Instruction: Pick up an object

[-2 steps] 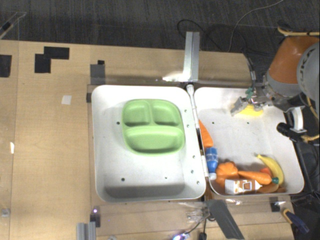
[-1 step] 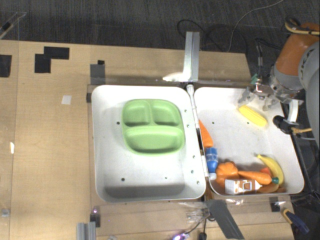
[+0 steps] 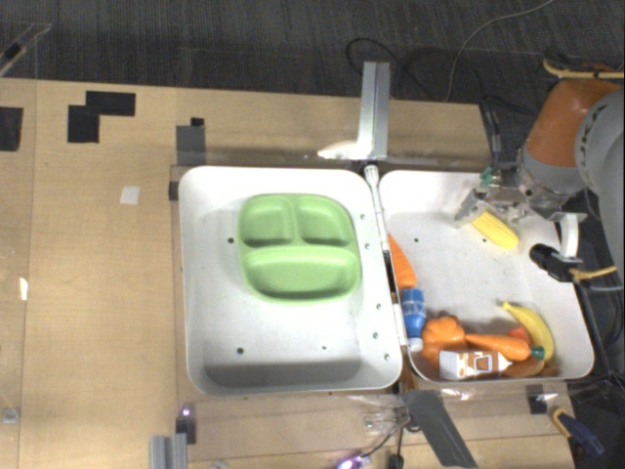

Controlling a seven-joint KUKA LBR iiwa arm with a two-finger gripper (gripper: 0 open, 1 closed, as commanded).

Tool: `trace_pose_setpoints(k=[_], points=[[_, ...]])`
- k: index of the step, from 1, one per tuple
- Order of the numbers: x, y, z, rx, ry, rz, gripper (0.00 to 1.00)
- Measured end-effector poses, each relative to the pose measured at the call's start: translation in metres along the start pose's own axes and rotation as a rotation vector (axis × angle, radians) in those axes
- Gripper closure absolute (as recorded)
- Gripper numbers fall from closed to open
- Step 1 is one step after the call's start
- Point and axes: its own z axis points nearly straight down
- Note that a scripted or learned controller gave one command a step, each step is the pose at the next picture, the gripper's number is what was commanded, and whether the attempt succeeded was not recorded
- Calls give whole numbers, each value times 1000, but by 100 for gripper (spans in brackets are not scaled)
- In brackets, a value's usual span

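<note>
Where gripper (image 3: 500,206) meets yellow corn (image 3: 494,229) | grasp state unreadable | arm (image 3: 571,140) cut off right

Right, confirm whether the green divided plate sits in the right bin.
No, the green divided plate lies in the left bin; the right bin holds the toy food.

Light brown wooden tabletop (image 3: 88,262) spans the lower and left scene, bearing black rectangular patches (image 3: 98,113) near its far edge. Beyond it lies dark grey ribbed carpet floor (image 3: 244,18). A thin pale cable (image 3: 508,13) trails across the floor at upper right.
</note>
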Motion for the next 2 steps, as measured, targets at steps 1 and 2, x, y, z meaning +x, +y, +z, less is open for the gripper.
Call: trace_pose_setpoints(k=[1,2], points=[[1,2,-13,-6,-1,-4,100],[27,4,-68,-1,1,-27,100]])
